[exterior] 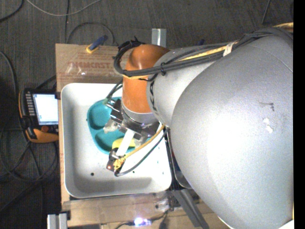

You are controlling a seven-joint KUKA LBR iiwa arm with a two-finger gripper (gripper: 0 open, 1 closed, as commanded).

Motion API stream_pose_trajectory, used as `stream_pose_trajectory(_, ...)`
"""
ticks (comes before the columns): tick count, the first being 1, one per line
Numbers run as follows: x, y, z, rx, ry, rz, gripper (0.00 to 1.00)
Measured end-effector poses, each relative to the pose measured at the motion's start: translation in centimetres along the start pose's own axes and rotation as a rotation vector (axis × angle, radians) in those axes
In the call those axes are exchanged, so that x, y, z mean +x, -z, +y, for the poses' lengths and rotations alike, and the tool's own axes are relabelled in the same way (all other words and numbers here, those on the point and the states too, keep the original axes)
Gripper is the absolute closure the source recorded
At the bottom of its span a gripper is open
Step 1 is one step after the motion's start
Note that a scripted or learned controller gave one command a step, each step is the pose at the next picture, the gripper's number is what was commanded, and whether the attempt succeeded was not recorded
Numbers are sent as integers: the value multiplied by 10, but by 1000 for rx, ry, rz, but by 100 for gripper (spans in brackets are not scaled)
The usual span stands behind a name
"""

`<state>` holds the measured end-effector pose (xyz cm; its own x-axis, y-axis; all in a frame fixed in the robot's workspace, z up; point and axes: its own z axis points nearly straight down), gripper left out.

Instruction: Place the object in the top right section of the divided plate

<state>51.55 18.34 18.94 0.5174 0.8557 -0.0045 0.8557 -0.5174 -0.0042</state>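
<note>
A teal divided plate [97, 118] lies in the left white bin [76, 142], toward its upper middle. The arm's wrist, with its orange band [140, 75], covers the plate's right half. My gripper [121, 140] hangs low over the plate's lower right part. A small yellow object [116, 142] peeks out right beside the gripper, over the plate's lower section; whether it is held or resting there cannot be told. The plate's top right section is hidden under the wrist.
The big grey arm body [228, 128] covers the right bin and the whole right side. A cable with a red-tipped plug [112, 165] dangles below the gripper. A handheld pendant [40, 113] lies left of the bench. A cardboard sheet [86, 63] sits behind the bin.
</note>
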Motion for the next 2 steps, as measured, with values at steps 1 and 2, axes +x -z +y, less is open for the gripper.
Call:
stream_pose_trajectory(1, 0, 7, 0, 4, 1, -5, 100)
stream_pose_trajectory(2, -15, 66, 82, -5, 312, -2, 100)
